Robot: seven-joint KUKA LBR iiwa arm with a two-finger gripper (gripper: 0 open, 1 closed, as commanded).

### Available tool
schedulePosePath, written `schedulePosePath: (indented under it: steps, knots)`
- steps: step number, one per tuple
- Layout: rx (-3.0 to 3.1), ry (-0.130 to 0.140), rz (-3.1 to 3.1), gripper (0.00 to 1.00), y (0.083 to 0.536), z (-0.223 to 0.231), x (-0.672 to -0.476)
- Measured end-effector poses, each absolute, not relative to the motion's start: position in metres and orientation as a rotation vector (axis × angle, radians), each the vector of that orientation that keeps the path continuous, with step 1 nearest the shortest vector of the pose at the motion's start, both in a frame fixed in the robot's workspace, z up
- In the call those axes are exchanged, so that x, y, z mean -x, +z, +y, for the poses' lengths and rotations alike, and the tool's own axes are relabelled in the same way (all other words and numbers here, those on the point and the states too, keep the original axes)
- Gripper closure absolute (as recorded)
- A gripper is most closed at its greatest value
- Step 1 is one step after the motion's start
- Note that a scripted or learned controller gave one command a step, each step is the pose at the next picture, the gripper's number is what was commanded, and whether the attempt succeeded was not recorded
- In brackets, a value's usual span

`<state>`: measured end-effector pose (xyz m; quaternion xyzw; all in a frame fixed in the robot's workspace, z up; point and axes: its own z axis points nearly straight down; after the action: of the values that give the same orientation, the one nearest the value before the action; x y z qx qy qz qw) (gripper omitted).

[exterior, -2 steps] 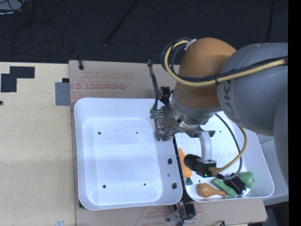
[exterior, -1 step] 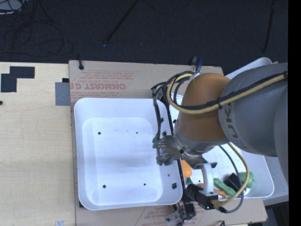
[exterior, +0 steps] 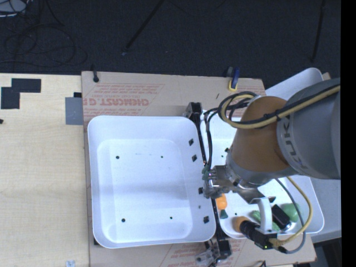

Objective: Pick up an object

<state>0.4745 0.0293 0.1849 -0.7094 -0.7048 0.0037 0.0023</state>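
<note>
My gripper (exterior: 214, 189) is down in the right bin (exterior: 315, 222), close against its left wall, and the grey arm with its orange band covers most of that bin. A small orange object (exterior: 222, 203) lies just below and right of the gripper, touching or nearly touching it. Whether it is held I cannot tell. Another orange, rounded object (exterior: 240, 223) rests near the bin's front edge. A green object (exterior: 290, 210) lies further right, with a smaller green piece (exterior: 256, 214) beside the wrist bracket.
The left bin (exterior: 100, 149) stands beside the right one, their walls meeting just left of the gripper. Both rest on a cardboard sheet (exterior: 139, 93) on the wooden bench. A black clamp (exterior: 194, 110) sits at the bins' far junction.
</note>
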Motion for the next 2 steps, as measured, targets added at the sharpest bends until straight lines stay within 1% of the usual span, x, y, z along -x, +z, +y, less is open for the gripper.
schedulePosePath:
  steps: [1, 2]
  knots:
    - [2.223, 0.005, -2.215, 0.00, 0.187, 0.032, -0.475]
    - [2.216, -0.002, -2.226, 0.00, 0.187, 0.077, -0.548]
